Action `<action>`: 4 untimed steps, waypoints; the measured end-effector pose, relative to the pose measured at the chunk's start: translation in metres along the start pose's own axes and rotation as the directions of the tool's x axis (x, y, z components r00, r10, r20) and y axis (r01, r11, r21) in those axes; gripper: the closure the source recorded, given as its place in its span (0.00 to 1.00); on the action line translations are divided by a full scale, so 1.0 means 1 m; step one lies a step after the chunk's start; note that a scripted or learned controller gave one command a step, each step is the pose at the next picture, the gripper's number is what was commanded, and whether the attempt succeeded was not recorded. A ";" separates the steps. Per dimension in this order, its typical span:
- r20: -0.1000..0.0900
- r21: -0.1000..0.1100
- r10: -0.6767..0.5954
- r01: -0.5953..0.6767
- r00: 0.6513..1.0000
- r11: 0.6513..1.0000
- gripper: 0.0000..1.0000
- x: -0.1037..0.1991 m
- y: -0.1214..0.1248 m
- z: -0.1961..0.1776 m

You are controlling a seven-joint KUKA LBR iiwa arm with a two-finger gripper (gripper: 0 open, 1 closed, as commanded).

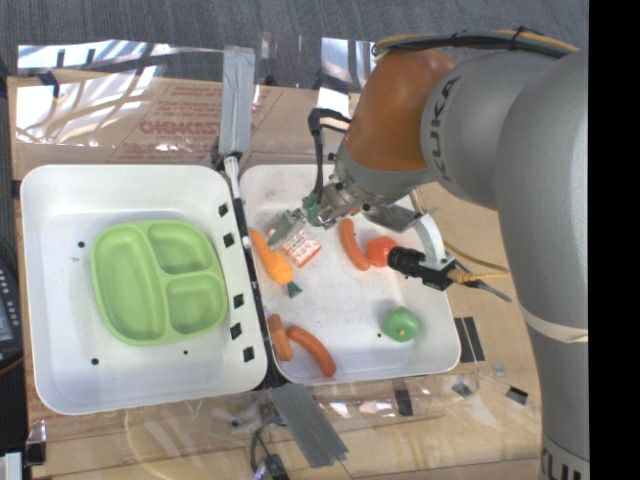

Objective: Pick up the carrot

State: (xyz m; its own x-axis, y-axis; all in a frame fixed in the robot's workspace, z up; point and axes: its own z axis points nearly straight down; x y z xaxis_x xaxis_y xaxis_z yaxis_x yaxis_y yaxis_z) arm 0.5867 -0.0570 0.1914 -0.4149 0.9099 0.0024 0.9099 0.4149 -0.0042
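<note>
Reading "KUKA" on arm [450, 98]; claw [300, 226] beside carrot [273, 259].

The arm [470, 118] is reaching in from three o'clock, its gripper [296, 230] hanging over the right bin [430, 353] just above the carrot [272, 258]. At nine o'clock, a green divided plate [160, 280] is lying in the left bin [50, 208].
</note>
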 end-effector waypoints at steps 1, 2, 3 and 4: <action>0.002 -0.002 -0.163 0.163 0.987 0.987 0.00 -0.046 -0.043 0.100; 0.002 -0.004 -0.082 0.082 0.997 0.997 0.00 -0.069 -0.013 0.099; 0.002 -0.004 -0.028 0.028 1.000 1.000 0.00 -0.057 0.014 0.099; 0.004 -0.004 -0.172 0.172 0.985 0.985 0.00 -0.067 0.048 0.098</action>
State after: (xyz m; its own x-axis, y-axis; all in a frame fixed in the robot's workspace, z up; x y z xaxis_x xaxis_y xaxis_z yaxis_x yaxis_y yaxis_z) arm 0.6575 -0.0978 0.0930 -0.5652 0.8249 -0.0006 0.8249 0.5652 0.0001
